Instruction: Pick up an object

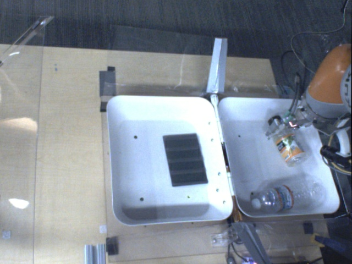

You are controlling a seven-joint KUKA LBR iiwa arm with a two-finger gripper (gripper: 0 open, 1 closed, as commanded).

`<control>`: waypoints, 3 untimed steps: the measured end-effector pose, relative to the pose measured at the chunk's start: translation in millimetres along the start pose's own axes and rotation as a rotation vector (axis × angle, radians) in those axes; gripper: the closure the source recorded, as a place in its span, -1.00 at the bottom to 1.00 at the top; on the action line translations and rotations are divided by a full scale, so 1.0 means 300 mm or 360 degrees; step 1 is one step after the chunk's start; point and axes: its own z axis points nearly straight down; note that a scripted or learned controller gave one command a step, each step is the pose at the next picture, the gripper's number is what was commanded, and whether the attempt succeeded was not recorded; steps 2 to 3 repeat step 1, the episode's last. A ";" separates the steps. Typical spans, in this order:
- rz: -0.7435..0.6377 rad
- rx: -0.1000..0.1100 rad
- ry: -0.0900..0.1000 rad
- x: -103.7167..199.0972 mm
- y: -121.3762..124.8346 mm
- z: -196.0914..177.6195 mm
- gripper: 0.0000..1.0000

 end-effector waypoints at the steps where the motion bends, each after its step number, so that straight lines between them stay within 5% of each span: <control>1: 0.0052 0.0015 0.0008 0.256 0.129 -0.298 1.00; 3: 0.0052 0.0015 0.0008 0.256 0.129 -0.298 1.00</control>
